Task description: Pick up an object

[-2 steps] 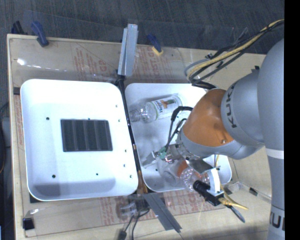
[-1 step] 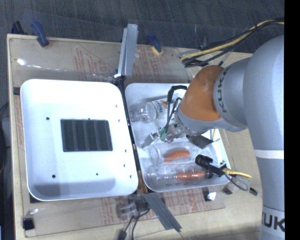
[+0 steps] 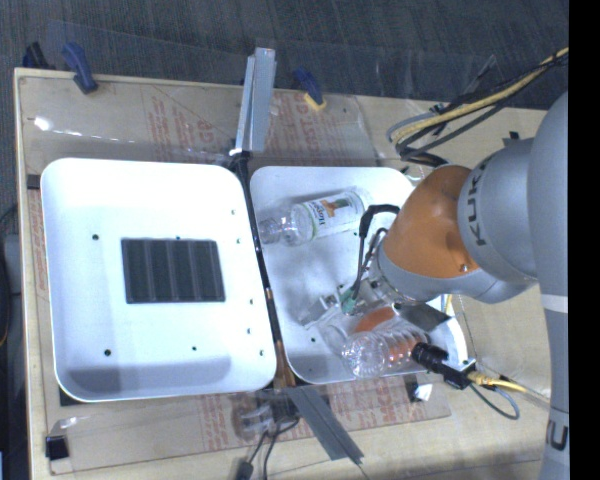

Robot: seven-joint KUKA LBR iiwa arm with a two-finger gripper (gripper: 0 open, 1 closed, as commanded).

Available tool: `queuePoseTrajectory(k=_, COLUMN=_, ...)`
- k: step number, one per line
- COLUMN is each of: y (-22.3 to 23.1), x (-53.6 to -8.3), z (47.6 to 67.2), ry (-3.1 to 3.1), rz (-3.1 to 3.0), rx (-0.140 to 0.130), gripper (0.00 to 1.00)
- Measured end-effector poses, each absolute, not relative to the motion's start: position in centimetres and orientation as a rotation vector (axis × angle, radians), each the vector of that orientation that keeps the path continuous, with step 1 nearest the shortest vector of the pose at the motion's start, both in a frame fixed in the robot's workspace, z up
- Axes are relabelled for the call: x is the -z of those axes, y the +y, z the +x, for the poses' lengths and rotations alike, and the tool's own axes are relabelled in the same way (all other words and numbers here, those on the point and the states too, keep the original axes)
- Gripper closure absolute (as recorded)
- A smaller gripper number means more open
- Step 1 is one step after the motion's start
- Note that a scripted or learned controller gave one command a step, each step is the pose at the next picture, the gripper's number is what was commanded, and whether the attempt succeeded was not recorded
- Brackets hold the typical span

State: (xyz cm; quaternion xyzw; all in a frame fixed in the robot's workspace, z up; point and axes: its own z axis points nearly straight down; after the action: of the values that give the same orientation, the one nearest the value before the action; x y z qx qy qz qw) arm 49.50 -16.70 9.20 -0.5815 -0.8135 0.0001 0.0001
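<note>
The arm (image 3: pixel 500 228) comes in from the right, a big grey body with its orange band over the right bin's (image 3: pixel 280 193) right wall, covering much of that side. Under it the gripper (image 3: pixel 365 303) points down into the bin's lower half; from here I cannot tell how it is set, because the wrist and the clutter below hide it.

The left bin (image 3: pixel 70 188) is the roomiest place on the bench: wide white floor on every side of a dark ribbed panel (image 3: pixel 173 270) lying flat near its middle, well apart from all four walls. Its right wall runs just beside the right bin's left wall, with a dark strip between them.

The right bin is far tighter. A clear bottle (image 3: pixel 315 218) with a white label lies on its side in the upper half, tilted, cap end toward the left wall, near the top wall. A second clear bottle (image 3: pixel 380 350) lies crumpled against the bottom wall, just below the gripper. Between them, beside the gripper, sits an orange piece (image 3: pixel 377 318) and a small green bit (image 3: pixel 349 306), too small to name. Open floor remains along the left wall.

Blue clamps (image 3: pixel 80 68) grip the bench's far edge, and yellow cables (image 3: pixel 460 108) loop at upper right.
</note>
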Motion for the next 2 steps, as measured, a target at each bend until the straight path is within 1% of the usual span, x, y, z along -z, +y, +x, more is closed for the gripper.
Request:
queuePoseTrajectory(k=1, y=-18.9, x=-9.2, z=56.7, ry=-2.681, rz=-1.636, rx=0.001, gripper=0.00)
queuePoseTrajectory(k=2, y=-20.1, x=-18.0, z=57.8, ry=-2.736, rz=-1.546, rx=-0.001, gripper=0.00)
